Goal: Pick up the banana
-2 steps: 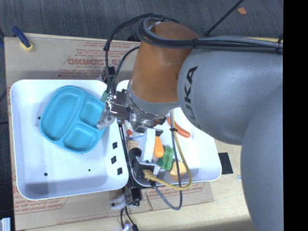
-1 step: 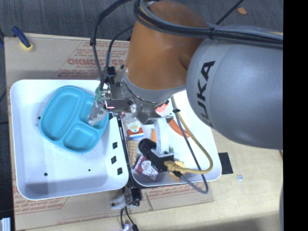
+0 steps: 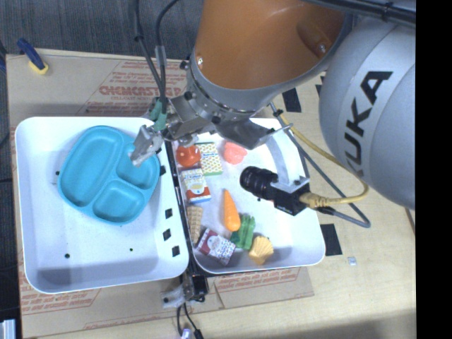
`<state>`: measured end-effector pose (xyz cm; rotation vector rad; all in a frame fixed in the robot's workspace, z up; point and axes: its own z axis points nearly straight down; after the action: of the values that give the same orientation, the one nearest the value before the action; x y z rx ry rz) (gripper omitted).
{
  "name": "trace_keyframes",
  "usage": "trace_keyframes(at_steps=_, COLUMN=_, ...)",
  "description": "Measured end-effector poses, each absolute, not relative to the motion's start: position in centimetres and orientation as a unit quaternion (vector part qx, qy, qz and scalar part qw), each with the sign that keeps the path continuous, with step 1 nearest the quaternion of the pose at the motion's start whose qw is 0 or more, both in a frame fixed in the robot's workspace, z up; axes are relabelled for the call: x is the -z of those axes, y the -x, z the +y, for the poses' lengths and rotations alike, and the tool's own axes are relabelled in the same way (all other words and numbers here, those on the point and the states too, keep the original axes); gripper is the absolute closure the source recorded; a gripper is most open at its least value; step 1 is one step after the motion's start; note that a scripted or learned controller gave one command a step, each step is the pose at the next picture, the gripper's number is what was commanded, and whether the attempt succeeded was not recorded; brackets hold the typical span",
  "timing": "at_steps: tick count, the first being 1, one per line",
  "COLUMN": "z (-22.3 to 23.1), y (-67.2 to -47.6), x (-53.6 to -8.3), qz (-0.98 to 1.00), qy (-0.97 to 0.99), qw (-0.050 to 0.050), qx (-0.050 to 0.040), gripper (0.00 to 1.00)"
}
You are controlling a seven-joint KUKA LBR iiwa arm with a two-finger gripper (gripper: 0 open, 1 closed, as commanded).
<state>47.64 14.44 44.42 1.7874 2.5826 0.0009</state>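
My gripper [image 3: 145, 147] hangs over the left bin [image 3: 42, 210], above the right edge of a blue divided plate [image 3: 106, 171]. Nothing shows in its grasp. The right bin [image 3: 311, 242] holds several toy foods. One is a yellow ridged piece [image 3: 260, 248] near the front edge, and I cannot tell whether it is the banana. The big orange and grey arm hides the back of the right bin.
In the right bin lie a red round item [image 3: 187, 155], a small carton [image 3: 210, 159], a pink piece [image 3: 234, 150], an orange carrot [image 3: 231, 210], a green item [image 3: 246, 230] and a red and white box [image 3: 215, 246]. A black cylinder [image 3: 258, 181] on a cable hangs over that bin.
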Motion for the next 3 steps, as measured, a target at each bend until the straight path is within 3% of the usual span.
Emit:
trace_keyframes(at_steps=2, z=14.4, y=-47.6, x=-44.4, qz=0.822, qy=-0.569, qw=0.0, qx=0.0001, gripper=0.0)
trace_keyframes(at_steps=3, z=8.8, y=-47.8, x=-49.7, qz=0.761, qy=-0.649, qw=0.001, qx=-0.0005, gripper=0.0)
